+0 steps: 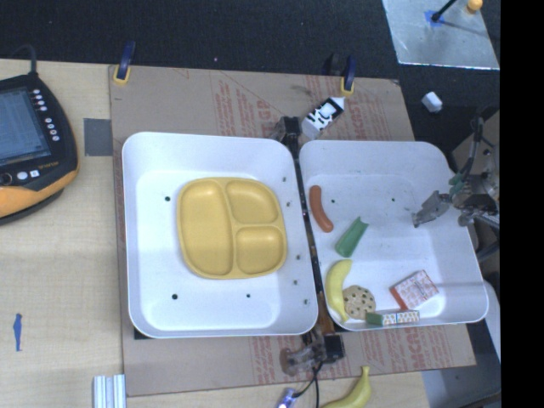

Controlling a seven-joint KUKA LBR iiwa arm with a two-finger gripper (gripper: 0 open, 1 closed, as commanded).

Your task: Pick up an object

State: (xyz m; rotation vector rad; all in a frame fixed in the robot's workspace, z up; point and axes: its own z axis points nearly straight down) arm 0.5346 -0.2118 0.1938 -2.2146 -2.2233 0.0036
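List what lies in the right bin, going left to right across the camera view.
Hot dog → banana → green piece → cookie → red-and-white packet → gripper, over the bin's right side.

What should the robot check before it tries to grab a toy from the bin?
1. Toys in the right bin: ok. Hot dog, green piece, banana, cookie and red packet lie there.
2. Hand over the right bin: ok, near its right side.
3. Hand holding something already: cannot tell.
4. Hand above a toy: not ok; bare bin floor lies beneath it.
5. Room around the green piece: ok, it lies apart.
6. Banana and cookie apart: not ok, they touch.
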